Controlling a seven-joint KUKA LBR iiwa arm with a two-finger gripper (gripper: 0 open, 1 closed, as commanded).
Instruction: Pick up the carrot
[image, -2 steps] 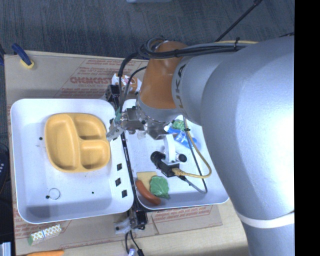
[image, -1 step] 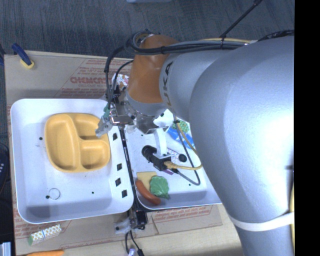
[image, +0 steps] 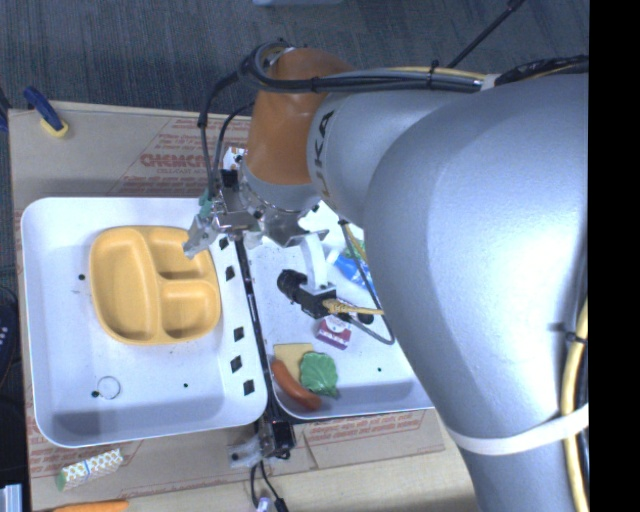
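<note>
The carrot (image: 293, 386), a short orange-red stick, lies at the near edge of the right bin (image: 385, 385), partly under a green leafy piece (image: 319, 373). My gripper (image: 222, 240) hangs well away from it, at the far end of the divider between the two bins, beside the upper right corner of a yellow compartment tray (image: 150, 285). Its fingers stand open with nothing between them. The big grey arm covers most of the right bin.
The yellow tray fills the middle of the left bin (image: 50, 330). In the right bin a pale yellow slab (image: 290, 353) touches the carrot, a small purple-and-white pack (image: 335, 332) lies in the middle, and a blue item (image: 350, 266) peeks out by the arm.
</note>
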